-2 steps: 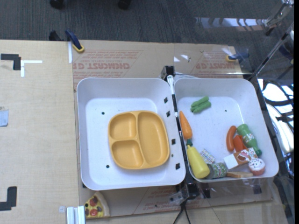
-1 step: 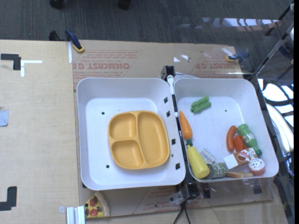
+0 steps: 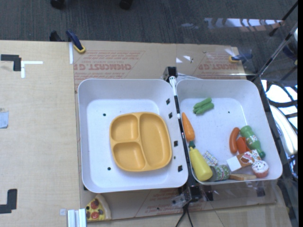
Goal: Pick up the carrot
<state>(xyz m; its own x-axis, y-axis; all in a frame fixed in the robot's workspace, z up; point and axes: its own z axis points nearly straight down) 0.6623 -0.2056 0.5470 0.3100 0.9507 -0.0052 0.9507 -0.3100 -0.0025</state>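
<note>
**Carrot lies at the left wall of the right bin**

Camera view, nearest edge first: a toy pizza slice (image 3: 96,210) lies on the surface (image 3: 38,150) just below the left bin's (image 3: 90,126) front corner. Along the front of the right bin (image 3: 255,103) a crowd of toy food sits close together: a yellow bottle-shaped piece (image 3: 200,165), a small can lying on its side (image 3: 219,172), a white and red cupcake-like piece (image 3: 260,168), a white carton with an orange patch (image 3: 240,161) and a small printed packet (image 3: 211,158); none of their printing can be read. Just behind these lie a red sausage (image 3: 234,140) and a green bottle (image 3: 251,141) with a label too small to read.

The carrot (image 3: 188,126), orange and lying lengthwise, rests against the right bin's left wall, its near end just beside the yellow piece. In the left bin a yellow three-compartment plate (image 3: 140,141) sits near the middle. Farther back in the right bin lies a green pea pod (image 3: 203,106), well apart from the rest. Behind both bins, cardboard (image 3: 109,63) on the surface bears red lettering, upside down and mirrored, not clearly legible. The claw's state cannot be told.
</note>
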